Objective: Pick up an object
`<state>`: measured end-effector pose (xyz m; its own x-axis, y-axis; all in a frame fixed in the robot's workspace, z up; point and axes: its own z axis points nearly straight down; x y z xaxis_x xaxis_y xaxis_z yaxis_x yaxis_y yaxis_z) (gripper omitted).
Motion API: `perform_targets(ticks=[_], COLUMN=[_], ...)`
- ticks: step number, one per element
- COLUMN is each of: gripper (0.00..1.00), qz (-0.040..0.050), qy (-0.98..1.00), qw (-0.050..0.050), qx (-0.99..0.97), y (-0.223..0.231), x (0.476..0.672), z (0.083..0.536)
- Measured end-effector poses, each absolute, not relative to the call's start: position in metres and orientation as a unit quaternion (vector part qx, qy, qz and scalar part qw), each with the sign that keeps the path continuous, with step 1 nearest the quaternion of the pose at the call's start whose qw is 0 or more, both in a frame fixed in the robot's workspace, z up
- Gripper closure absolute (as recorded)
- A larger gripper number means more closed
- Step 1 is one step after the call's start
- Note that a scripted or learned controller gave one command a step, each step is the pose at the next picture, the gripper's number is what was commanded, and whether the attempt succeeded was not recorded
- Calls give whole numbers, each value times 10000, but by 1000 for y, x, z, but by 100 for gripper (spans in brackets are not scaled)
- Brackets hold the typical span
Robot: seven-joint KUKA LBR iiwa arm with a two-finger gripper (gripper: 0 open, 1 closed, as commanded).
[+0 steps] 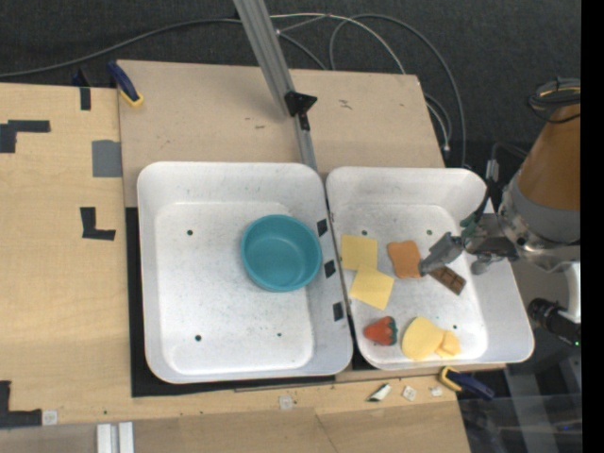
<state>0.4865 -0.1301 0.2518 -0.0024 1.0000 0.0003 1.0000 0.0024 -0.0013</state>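
blue clamp (125,83) | metal pole (269,55) | cables (377,36) | black tape marks (94,225)

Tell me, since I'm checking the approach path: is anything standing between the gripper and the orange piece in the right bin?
Nothing visible does. The gripper hangs just right of the orange piece with bare bin floor between them. The brown piece lies just below the gripper, off that line.

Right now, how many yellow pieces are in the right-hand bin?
3: one flat square near the divider, another flat square just below it, and a lumpy piece at the front edge.
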Motion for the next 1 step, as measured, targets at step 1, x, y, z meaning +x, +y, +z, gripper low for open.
perform_targets(ticks=[1], gripper=[0], qz=[4], qy=[-7078], qw=[7], qx=[-7064], y=[-130], x=[486], z=[252])
